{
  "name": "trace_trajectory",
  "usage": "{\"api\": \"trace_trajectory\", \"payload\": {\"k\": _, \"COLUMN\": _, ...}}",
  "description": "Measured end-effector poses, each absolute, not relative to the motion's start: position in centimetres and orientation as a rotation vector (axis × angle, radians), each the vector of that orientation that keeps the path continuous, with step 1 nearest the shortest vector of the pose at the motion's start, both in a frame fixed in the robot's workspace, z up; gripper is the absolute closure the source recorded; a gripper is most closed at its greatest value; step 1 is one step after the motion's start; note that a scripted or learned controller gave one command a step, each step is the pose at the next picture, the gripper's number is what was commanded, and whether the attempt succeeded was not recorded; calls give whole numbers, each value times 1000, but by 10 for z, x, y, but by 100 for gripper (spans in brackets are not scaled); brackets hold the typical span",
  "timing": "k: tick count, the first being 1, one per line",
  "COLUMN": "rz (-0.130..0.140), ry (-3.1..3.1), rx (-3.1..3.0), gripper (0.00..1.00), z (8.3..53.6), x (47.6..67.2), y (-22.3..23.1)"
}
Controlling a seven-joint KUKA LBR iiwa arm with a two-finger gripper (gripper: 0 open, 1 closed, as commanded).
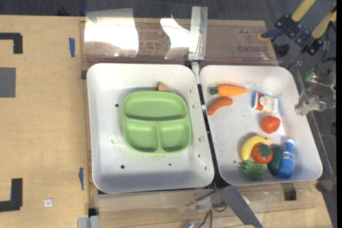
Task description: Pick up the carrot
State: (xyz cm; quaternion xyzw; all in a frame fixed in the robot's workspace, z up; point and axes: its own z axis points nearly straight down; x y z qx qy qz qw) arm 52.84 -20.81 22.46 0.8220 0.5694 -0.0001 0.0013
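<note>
Carrot (pixel 231 90) lies flat near the top left of the right bin (pixel 304 160), green end toward the divider, a smaller orange piece (pixel 219 105) just below it. My jaws (pixel 309 105) sit at the bin's right rim; opening, cannot tell. Best approach: come down over the carrot's middle, close across its width, stay clear of the neighbour.

Bright even light from above, strong white glare on the clear plastic sheet (pixel 140 34) behind the 2 white bins (pixel 101 131), soft short shadows under the green plate (pixel 156 121), picture slightly soft and grainy, dim at the right side
</note>
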Motion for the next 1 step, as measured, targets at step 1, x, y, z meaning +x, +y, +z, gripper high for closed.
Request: {"api": "trace_trajectory", "payload": {"k": 1, "rz": -5, "ry": 1699, "rx": 2648, "gripper": 100, "z": 179, "x": 479, "y": -182}}
